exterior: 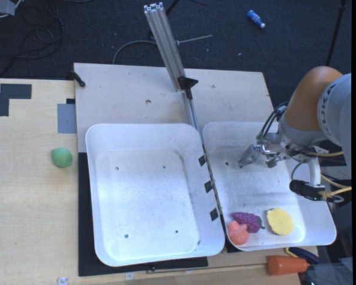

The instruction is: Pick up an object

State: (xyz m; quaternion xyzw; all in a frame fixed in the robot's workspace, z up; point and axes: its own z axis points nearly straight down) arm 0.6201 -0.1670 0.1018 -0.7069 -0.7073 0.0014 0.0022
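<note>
In the right bin (320, 233), near its front edge, lie a purple grape bunch (248, 220), an orange-pink lump (238, 233) touching it, and a yellow round piece (280, 221). My gripper (259, 157) hangs over the upper middle of that bin, well behind those objects. Its fingers are spread and nothing sits between them. The grey arm with its orange band (311, 100) reaches in from the right.
The left bin (95, 138) lies beside the right one. A green ball (62, 157) rests on the wooden bench to the left. An aluminium bar (169, 43) slants down to the bins' junction. An orange object (288, 265) lies in front of the right bin.
</note>
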